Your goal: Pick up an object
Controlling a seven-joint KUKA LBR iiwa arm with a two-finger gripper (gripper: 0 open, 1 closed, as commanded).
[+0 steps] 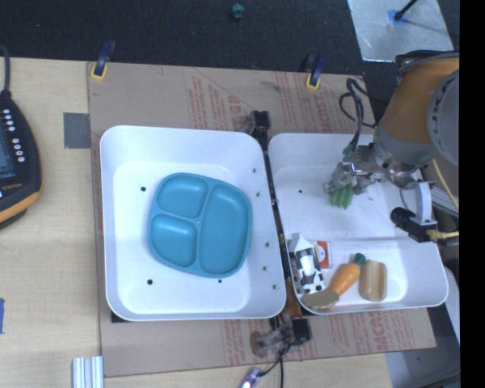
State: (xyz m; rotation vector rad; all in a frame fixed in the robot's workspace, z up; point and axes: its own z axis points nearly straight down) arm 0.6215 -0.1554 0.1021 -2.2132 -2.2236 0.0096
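Your hand [345,186] is gripping a green item [342,196] over the right bin [307,148]. Open floor is lying left of it; the carrot [345,278] is sitting near the front wall.

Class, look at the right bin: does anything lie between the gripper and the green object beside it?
Nothing visible does. The gripper sits right at the green object in the right bin. The toy carrot and the other items lie along the bin's near edge, well apart.
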